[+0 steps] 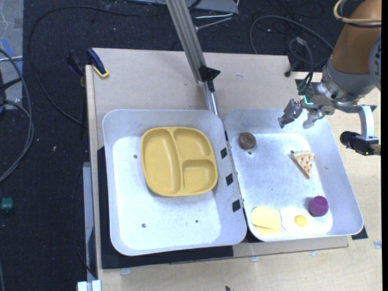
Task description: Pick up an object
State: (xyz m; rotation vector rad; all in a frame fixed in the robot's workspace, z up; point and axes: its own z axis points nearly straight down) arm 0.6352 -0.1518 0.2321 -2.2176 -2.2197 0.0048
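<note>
My gripper hangs over the far right corner of the right bin, fingers spread and nothing between them. In that bin lie a small brown round piece near the far left, a pizza-slice toy to the right, a purple ball-like piece near the front right, a yellow flat disc and a white fried-egg toy along the front. The pizza slice lies roughly a hand's width nearer the front than the gripper.
The left bin holds a yellow divided plate. A slanted metal pole runs from the top down to the gap between the bins. Bare bench surface lies behind the bins; cables cover the dark floor around.
</note>
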